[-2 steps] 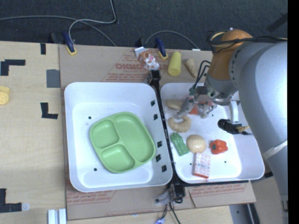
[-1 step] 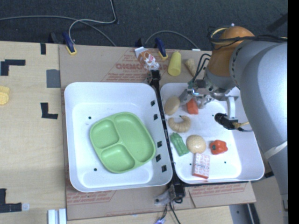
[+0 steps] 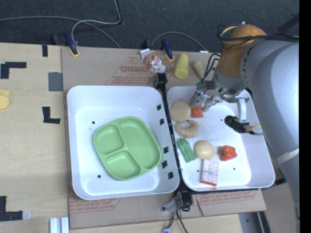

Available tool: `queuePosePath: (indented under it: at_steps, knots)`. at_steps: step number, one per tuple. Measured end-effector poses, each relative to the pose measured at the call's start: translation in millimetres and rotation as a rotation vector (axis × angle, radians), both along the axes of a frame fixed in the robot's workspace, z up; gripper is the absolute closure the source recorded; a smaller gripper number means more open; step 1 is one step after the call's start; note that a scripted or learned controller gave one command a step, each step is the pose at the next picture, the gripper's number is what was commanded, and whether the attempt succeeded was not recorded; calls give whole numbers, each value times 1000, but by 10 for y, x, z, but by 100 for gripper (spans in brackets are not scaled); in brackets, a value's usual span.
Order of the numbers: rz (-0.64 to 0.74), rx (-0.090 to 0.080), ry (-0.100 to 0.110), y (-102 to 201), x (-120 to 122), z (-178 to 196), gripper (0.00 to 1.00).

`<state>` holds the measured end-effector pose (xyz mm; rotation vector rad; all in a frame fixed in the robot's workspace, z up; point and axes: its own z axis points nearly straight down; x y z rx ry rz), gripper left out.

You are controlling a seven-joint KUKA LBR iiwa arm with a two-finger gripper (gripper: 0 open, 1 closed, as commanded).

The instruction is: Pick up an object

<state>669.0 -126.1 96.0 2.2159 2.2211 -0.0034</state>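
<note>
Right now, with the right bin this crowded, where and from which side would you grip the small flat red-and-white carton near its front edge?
Probably from straight above, fingers closing across the narrow width of the small flat red-and-white carton. It lies flat on the right bin's floor, its long axis running roughly front to back, with bare floor along both long edges. The round tan potato-like piece sits close behind its far end, so closing lengthwise looks riskier.
</note>
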Motion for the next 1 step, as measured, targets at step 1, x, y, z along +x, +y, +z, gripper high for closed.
queuePosePath:
  at_steps: [1]
  knots:
    - [1,5,0,475,-912,990,100]
